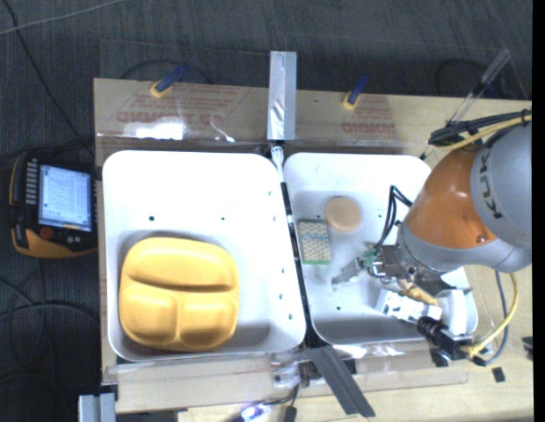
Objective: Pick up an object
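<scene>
Over the right bin (404, 167), arm (466, 214) bends low, wrist pointing left.

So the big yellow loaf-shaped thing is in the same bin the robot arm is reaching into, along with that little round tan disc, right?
Not quite. The camera view shows the yellow loaf-shaped thing lying alone in the left bin. The arm reaches into the right bin, where the round tan disc lies.
</scene>
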Robot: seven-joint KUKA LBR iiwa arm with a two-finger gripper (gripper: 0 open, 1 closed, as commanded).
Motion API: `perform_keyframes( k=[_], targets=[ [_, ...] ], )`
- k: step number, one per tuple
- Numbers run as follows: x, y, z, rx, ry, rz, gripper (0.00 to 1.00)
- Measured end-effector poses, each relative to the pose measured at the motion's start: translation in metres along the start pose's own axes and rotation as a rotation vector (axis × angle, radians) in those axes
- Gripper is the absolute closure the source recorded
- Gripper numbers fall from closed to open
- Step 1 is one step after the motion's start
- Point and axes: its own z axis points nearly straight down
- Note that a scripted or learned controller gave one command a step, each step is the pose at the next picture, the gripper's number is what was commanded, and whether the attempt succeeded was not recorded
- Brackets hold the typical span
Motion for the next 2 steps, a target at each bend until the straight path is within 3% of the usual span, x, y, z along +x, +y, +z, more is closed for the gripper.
perform_keyframes(
  k=[1,2],
  targets=[
    [-0.082,0.092,0.021,-0.008,0.016,0.037,0.00],
    [-0.098,0.143,-0.023,-0.003,0.011,0.387,0.00]
  ],
)
